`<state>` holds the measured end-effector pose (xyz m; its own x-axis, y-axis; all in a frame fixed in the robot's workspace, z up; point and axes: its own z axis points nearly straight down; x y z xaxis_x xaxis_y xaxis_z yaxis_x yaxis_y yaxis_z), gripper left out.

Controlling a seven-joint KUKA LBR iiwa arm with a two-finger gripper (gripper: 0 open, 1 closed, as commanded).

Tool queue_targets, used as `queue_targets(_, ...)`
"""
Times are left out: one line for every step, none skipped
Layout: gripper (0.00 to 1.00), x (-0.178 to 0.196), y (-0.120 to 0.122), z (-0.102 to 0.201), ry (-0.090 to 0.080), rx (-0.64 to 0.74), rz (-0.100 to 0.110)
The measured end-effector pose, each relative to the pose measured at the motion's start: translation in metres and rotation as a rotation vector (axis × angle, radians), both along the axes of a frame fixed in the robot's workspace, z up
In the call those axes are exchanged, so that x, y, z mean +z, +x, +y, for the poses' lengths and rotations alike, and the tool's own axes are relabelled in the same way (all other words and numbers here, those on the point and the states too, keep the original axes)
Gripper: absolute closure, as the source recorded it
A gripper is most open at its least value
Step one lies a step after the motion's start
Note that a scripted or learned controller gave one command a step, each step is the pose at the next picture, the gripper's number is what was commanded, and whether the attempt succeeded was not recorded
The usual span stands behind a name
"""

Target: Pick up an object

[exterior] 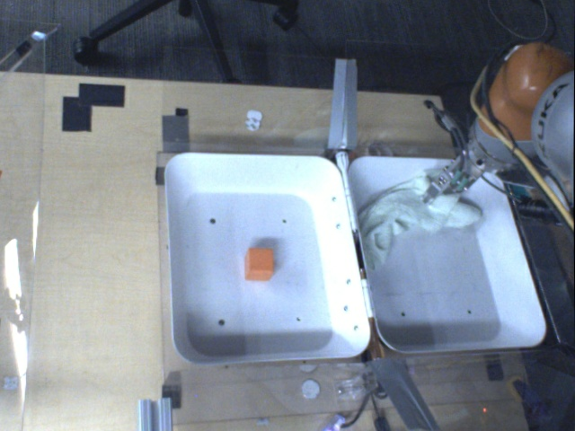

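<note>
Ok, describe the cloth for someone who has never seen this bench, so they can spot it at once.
Find the two white bins side by side and take the right bin, the one on the arm's side. The cloth lies crumpled in its far half, running from the divider toward the gripper. It is pale, soft and wrinkled, unlike the small orange cube in the left bin.

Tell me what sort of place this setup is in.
Probably a robotics lab or test cell: two white bins fixed side by side on a wooden bench, an office chair base on dark carpet, and the arm's gripper over a pale cloth.
</note>
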<state>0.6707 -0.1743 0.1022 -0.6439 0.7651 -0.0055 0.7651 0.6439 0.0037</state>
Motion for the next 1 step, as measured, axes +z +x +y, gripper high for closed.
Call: queue_targets(1.0,0.1496,-0.0358,0.1083,0.001,0.097,-0.002)
